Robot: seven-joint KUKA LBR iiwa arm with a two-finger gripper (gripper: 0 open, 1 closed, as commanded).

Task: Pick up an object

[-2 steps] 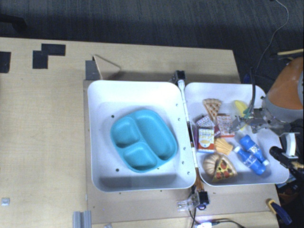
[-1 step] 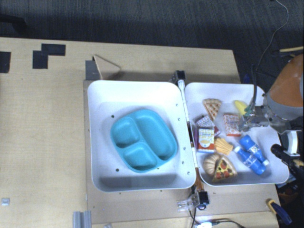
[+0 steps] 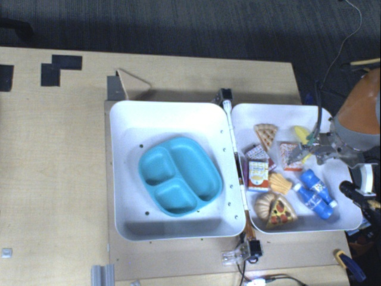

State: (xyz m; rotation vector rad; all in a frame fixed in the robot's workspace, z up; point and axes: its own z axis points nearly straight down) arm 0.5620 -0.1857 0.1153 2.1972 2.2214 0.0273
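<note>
One blue bottle (image 3: 315, 199) just beside the hand (image 3: 326, 152) — apparently apart, grip impossible to tell

We are looking at a robotics lab: a pale wooden bench (image 3: 53, 171) marked with black tape (image 3: 61, 69), a white bin (image 3: 122, 177) fixed beside a second bin (image 3: 280, 115) of toy food (image 3: 278, 212), loose cables (image 3: 253, 261) at the bench front, a grey-and-orange robot arm (image 3: 360, 115), dark carpet (image 3: 178, 11).
</note>
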